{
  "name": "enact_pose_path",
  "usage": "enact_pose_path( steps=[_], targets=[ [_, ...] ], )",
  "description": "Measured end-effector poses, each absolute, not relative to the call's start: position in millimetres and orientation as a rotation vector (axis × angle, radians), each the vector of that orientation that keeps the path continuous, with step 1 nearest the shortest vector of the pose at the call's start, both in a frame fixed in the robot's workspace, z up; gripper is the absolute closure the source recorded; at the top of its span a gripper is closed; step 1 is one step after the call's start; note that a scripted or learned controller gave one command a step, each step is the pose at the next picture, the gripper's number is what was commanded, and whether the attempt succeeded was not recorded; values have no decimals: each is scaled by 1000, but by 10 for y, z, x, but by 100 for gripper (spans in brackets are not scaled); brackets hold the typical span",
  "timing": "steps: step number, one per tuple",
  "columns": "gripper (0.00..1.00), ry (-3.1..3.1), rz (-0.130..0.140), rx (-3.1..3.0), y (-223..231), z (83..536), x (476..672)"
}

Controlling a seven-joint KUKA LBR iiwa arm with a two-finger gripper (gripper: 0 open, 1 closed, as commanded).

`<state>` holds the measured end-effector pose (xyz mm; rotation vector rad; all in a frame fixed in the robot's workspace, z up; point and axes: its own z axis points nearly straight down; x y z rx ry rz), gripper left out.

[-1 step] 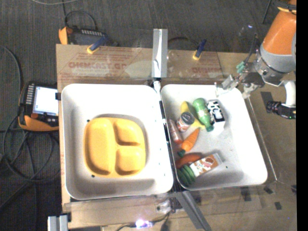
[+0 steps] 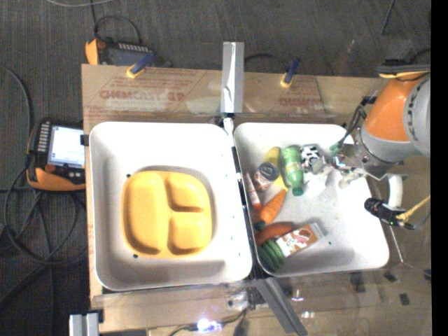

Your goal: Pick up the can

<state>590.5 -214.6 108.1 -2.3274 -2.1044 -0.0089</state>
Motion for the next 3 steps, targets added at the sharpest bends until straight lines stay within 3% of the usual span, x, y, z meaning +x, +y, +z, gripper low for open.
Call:
enact_pose_path(
  steps=[1, 2, 3],
  targets=[
    [0, -2056, -1, -2352, -2104, 922, 6529],
    [100, -2070, -4, -2368, -2126, 1035, 6556],
    [100, -1611, 8, -2699, -1767, 2286, 6682]
  ],
)
